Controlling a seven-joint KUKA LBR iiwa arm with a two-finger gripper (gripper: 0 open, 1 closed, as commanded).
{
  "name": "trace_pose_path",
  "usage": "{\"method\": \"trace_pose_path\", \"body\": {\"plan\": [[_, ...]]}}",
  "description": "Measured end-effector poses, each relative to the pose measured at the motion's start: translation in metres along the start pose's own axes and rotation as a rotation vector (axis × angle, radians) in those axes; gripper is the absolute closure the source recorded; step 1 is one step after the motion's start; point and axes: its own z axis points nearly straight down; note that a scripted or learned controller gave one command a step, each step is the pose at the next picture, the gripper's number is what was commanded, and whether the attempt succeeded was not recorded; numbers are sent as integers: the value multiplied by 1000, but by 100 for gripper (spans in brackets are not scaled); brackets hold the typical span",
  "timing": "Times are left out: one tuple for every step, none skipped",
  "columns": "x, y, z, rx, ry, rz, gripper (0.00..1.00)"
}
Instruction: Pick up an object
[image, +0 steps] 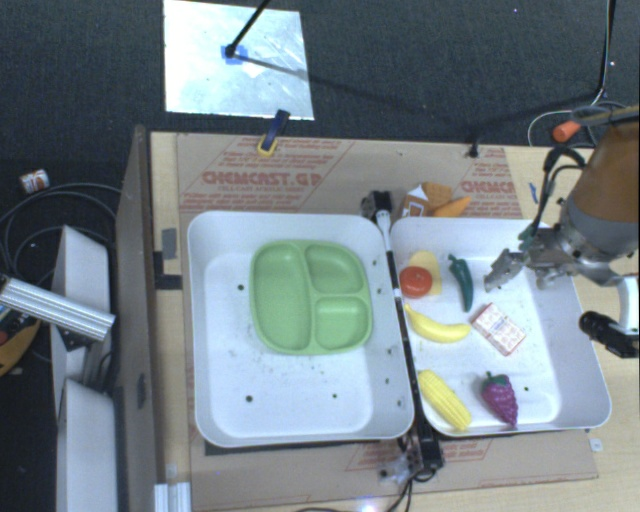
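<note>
The right bin (585, 375) holds a red tomato (417, 281) on a yellow piece, a green chili pepper (461, 280), a banana (437, 326), a red-and-white box (498, 328), a corn cob (444, 399) and a purple grape bunch (500, 397). My gripper (526, 272) hangs over the bin's upper right part, right of the pepper and above the box. Its fingers are spread open with nothing between them.
The left bin (225, 380) holds a green divided plate (310, 297). An orange carrot-like toy (448, 206) and a small carton lie on the bench behind the right bin. A black clamp sits at the bins' shared rear corner.
</note>
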Motion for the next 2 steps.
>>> {"method": "trace_pose_path", "body": {"plan": [[17, 46, 116, 2, 1, -5, 0], [62, 91, 106, -7, -3, -6, 0]]}}
